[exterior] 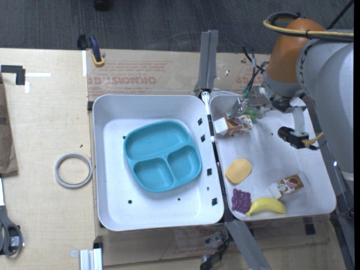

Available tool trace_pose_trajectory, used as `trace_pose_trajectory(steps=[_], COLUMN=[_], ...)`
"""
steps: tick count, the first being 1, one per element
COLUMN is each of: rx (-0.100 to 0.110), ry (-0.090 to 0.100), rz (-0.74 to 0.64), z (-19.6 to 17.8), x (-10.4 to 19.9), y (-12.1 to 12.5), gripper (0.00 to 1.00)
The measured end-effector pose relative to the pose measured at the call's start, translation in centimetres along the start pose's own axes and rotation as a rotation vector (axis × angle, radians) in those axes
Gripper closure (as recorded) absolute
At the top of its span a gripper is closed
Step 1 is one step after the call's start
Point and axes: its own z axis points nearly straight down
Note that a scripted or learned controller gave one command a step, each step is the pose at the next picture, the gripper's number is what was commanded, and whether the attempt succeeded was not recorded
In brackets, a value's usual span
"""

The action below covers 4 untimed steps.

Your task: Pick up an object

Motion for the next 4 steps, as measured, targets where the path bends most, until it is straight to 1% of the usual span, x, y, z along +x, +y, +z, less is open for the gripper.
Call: trace_pose_trajectory(steps=[1,2,3,4], rx=[-0.01,-0.012,0.02,-0.006], ry=[-0.001,0.001,0.013,-0.001], rz=[-0.349,-0.418,-0.264,-0.402], z=[-0.1,-0.1,-2.1,-0.2], x=[-0.1,0.1,-4.6,-0.6], y=[-0.9,-3.3,-4.7,-7.8], gripper=[0.0,0.0,0.0,0.0])
